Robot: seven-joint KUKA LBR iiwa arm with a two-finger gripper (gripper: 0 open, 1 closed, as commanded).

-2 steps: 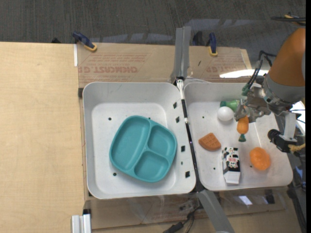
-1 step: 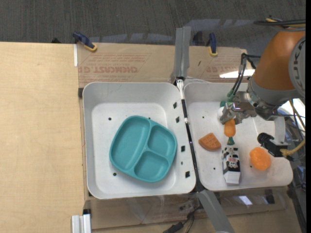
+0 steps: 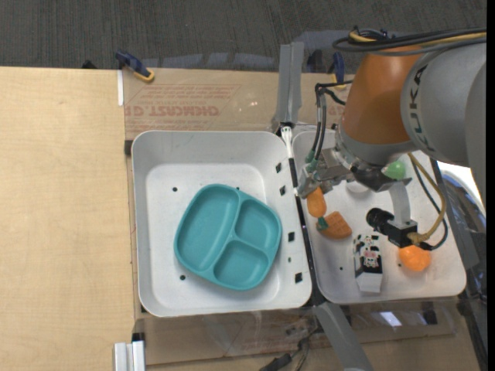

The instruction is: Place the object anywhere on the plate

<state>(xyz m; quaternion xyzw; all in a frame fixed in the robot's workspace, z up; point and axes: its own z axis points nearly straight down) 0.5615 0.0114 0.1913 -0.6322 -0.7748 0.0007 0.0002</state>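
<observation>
Cardboard-topped bench, two bins. We see gripper (image 3: 313, 182) low over carrot (image 3: 316, 201); can't tell finger state. Risk: weak pinch drops carrot short of teal plate (image 3: 228, 238).

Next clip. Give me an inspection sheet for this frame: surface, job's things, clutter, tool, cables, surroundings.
Surface: two white bins side by side, the left bin and the right bin, on a bench with cardboard behind them.
Job's things: teal divided plate in the left bin, nothing on it. In the right bin an orange carrot-like piece sits by the tool.
Clutter: right bin also holds an orange wedge, an orange ball, a small black and white carton, and a green item partly behind the arm.
Tool: tool low over the right bin's left side; grip state unclear.
Cables: black and yellow cables loop off the arm.
Surroundings: dark floor, wooden board at left.
</observation>
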